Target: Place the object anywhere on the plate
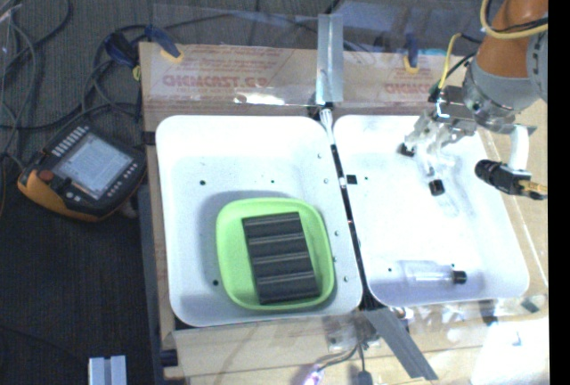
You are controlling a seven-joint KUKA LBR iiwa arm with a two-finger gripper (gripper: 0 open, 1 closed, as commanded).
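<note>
A light green square plate (228,241) lies in the front half of the left bin (187,169). On the plate rests a dark grey ridged block (280,257). In the right bin (499,241), a small clear tube with a black cap (429,274) lies flat near the front wall. My gripper (422,167) hangs over the back of the right bin, well behind the tube. Its pale fingers with black tips (435,187) stand apart, open, with nothing between them.
A raised rim (342,196) divides the two bins. A cardboard wall (240,80) runs along the back of the bench. A black cylinder (500,176) juts from the arm at the right. A teach pendant (85,169) and cables lie on the floor to the left.
</note>
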